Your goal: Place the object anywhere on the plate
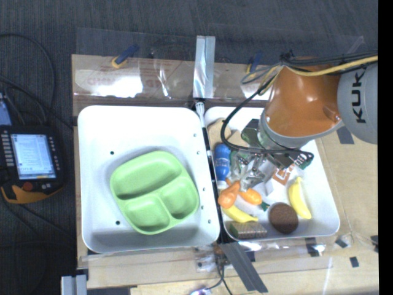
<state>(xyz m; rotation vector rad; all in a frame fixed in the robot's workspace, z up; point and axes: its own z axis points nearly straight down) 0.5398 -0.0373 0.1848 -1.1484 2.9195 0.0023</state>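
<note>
Clearly the pick is in hand — the gripper [255,172] hangs low in the right bin [325,217] among an orange toy [228,195], bananas [299,196] and a brown ball [283,217]. Whether it grasps anything, I cannot tell. The green plate [153,191] waits in the left bin [98,134] — next comes a lift and carry leftward.

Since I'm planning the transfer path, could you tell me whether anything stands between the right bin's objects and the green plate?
Only the two bins' adjoining walls stand between. The plate lies in the left bin with nothing on it. The pincer hangs low over the toy pile in the right bin, beside the blue bottle and carrot.
</note>
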